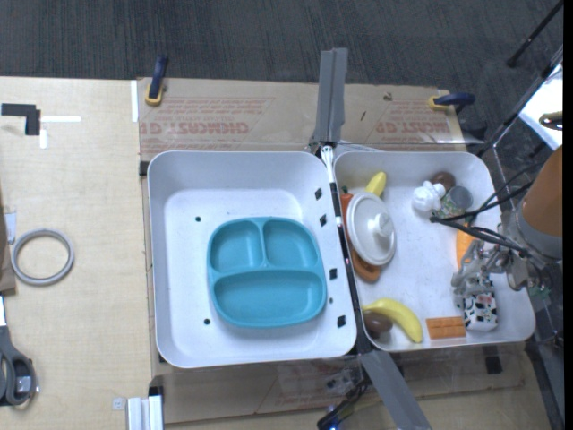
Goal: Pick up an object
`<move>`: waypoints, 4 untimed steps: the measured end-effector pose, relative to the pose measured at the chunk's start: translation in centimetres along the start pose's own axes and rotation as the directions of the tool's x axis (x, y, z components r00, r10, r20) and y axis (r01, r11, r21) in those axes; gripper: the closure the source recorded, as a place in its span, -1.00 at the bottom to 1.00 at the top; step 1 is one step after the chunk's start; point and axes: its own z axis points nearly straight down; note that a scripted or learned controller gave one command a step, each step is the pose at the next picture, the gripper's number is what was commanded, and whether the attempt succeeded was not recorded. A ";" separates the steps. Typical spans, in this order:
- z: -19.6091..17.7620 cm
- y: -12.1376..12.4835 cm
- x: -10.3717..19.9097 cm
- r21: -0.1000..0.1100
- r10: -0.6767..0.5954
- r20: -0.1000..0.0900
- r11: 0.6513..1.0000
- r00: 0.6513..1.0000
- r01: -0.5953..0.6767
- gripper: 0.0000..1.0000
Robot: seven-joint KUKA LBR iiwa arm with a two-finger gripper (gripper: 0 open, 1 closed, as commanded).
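Camera view: gripper (479, 280) hangs just above the black-and-white spotted toy (481, 310), right of the white round lidded pot (372, 230); finger spread unclear. Judged step: reaching; next, descend and close.

Two bananas (397, 317) (376, 184) (one plate (266, 272))

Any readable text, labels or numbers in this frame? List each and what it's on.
Red print on the cardboard sheet behind the left bin: appears upside down, too blurred to read.
More red print on the cardboard behind the right bin: also blurred, unreadable.
No legible text on anything in the bins.
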 end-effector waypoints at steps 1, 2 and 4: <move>0.9 3.6 -4.6 0.000 0.140 -0.001 0.990 0.990 -0.140 1.00; 0.9 3.6 -4.6 0.000 0.140 -0.001 0.990 0.990 -0.140 -1.00; -0.9 3.7 -4.9 0.002 0.135 0.004 0.991 0.991 -0.135 1.00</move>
